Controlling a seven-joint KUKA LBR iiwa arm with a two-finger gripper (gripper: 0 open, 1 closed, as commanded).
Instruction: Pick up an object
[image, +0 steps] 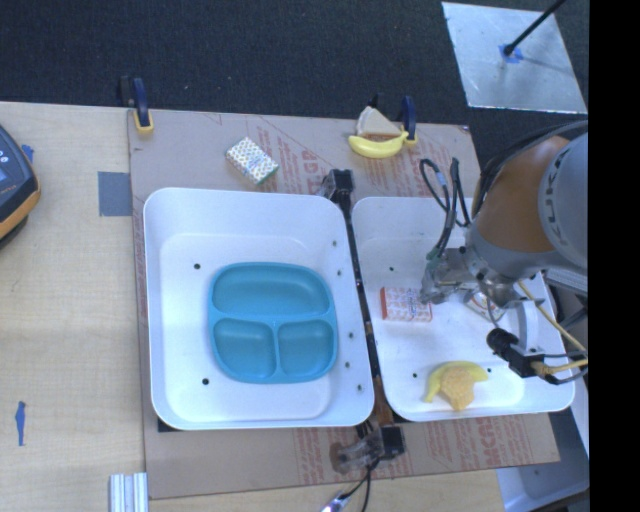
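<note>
Red-printed packet (406, 305) lies flat in the right bin (400, 395), touching or just left of our end effector (437, 287), with its long axis running left-right. We cannot tell its grip state. A yellow banana-like toy (455, 383) sits nearer.

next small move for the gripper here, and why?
Probably a short descent onto the small red-and-white packet in the right bin. The gripper sits at the packet's right edge, nothing shows between its fingers, and the yellow banana-like piece lies farther off near the bin's front. Finger state is unclear.
</note>
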